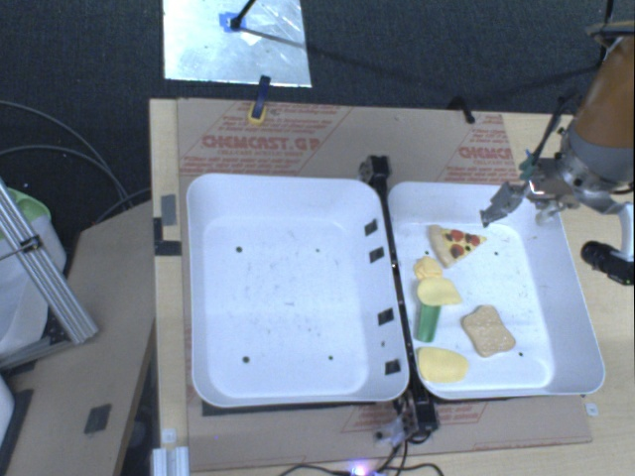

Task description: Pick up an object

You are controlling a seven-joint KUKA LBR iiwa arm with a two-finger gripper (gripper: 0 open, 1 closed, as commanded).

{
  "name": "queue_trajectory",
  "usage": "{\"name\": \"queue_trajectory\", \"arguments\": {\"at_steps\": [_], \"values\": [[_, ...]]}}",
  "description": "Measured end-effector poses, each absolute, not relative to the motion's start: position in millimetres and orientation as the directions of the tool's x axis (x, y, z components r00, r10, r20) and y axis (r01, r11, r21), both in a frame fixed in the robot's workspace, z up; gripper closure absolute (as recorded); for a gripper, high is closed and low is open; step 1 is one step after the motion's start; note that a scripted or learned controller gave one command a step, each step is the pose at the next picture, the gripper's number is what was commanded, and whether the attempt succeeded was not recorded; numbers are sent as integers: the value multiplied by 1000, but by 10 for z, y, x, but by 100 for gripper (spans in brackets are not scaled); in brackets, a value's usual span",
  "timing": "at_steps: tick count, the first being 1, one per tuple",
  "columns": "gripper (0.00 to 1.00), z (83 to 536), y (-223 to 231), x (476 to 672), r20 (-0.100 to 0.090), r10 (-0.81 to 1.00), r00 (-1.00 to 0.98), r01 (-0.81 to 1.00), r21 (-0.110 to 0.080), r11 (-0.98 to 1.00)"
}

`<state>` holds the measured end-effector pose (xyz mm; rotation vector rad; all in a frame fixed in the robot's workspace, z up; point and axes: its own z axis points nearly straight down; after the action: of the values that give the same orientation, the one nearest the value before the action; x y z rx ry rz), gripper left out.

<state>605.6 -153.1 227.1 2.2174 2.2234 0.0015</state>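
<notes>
The right bin [556,296] holds several toy foods. A pizza slice [453,243] lies near its back left. Below it come a small yellow piece [427,267], a larger yellow piece [438,292] and a green stick [428,321]. A tan bread slice [487,330] lies mid-bin and a yellow oval [442,365] sits at the front left. My gripper [497,209] hangs over the bin's back edge, just up and right of the pizza slice, with nothing seen in it.
The left bin [288,286] lies beside the right one, with a black divider [392,276] between them. Both rest on a cardboard sheet [298,137]. A metal plate [236,28] lies on the floor behind, and an aluminium frame [40,266] stands at the left.
</notes>
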Motion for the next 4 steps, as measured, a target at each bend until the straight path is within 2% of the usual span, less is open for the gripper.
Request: {"name": "queue_trajectory", "arguments": {"at_steps": [1,2,3,4], "values": [[0,1510,-1416,6630,0,1000,-7,1000,1,7],[0,972,-1108,6440,-1,1000,-4,1000,8,4],[100,1057,-1112,6433,-1,1000,-4,1000,7,4],[100,1897,-745,5937,2,1000,-7,1000,5,7]]}}
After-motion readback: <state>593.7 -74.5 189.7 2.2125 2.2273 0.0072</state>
